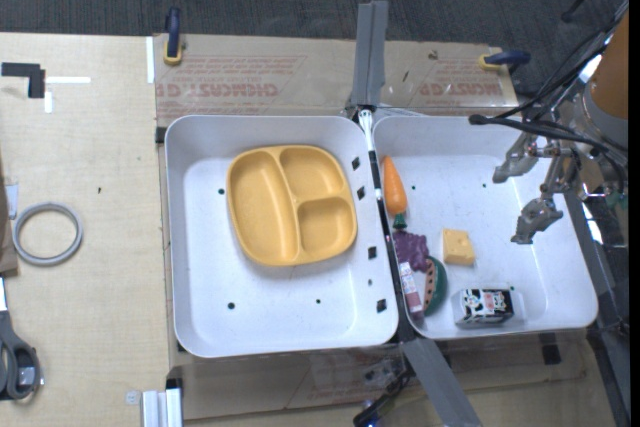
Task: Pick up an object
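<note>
The right bin [560, 315] holds an orange carrot [394, 186] by its left wall. Below the carrot lie purple grapes [410, 247] and a watermelon slice [432, 285]. A yellow cheese wedge [458, 246] sits near the middle, and a black-and-white milk carton [485, 306] lies near the front wall. My gripper [522, 195] hangs over the right part of this bin, right of the cheese and above the carton. It is open, with nothing between its fingers.
The left bin [190, 295] holds a yellow divided plate [292, 204]. A grey divider bar [371, 55] runs between the bins. Cables and the arm [590, 130] crowd the right edge. A roll of tape [44, 233] lies on the bench at far left.
</note>
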Action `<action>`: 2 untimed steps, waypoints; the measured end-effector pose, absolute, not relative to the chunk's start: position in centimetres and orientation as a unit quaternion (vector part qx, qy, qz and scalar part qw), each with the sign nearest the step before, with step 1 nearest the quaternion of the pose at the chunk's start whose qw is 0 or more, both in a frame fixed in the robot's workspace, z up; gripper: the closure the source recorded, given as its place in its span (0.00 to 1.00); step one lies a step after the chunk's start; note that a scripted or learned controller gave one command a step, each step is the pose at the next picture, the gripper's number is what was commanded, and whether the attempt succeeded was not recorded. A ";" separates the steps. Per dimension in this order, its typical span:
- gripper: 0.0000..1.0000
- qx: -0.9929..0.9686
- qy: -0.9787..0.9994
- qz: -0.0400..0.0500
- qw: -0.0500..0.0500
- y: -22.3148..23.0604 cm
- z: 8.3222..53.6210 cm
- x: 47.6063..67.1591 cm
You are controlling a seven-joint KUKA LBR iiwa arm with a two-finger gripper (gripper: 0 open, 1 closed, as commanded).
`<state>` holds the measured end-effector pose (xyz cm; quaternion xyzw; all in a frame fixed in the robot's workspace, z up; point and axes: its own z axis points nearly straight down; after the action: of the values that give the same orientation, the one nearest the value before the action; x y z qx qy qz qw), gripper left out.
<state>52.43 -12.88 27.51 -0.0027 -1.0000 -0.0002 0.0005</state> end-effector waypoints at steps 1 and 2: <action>0.00 -0.183 -0.983 0.000 0.001 -12.9 15.9 56.3; 0.00 -0.197 -0.980 0.000 -0.001 -10.6 9.1 63.6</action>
<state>63.63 -10.64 9.07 -0.1971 -0.9804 0.0004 -0.0008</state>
